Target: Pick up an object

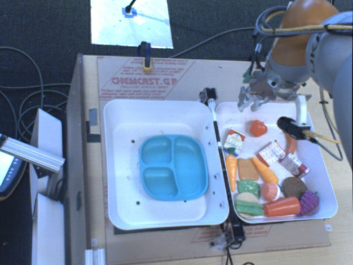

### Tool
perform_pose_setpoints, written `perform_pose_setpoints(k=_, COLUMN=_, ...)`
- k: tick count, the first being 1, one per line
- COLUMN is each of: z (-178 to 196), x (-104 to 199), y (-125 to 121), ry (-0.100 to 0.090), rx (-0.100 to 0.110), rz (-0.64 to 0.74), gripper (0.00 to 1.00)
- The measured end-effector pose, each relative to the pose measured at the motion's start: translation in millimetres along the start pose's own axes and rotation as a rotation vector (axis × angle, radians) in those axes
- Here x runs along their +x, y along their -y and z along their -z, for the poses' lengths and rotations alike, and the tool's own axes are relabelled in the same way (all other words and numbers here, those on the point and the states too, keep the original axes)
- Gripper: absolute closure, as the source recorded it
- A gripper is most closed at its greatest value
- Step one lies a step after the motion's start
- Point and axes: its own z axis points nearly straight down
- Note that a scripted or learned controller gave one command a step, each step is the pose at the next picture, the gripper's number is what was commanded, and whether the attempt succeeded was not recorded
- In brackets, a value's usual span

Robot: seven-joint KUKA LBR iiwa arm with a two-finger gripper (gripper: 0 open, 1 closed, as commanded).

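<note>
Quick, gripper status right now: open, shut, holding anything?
Gripper: open, nothing between its fingers; it hangs over the far end of the right white bin, above the round red toy tomato.

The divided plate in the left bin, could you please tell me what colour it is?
The divided plate is light blue, seen plainly in the camera view.

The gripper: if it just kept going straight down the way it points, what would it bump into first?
Probably the bare floor of the right bin, near its far edge. The gripper hangs just beyond the red tomato, though depth is hard to judge here.
</note>
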Motion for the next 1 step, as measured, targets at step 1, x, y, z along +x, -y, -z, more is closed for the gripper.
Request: perform_pose_setpoints(k=1, z=-1.4, x=-23.3, y=61.5, ry=0.002, rx=0.004, rz=-0.004, gripper=1.0)
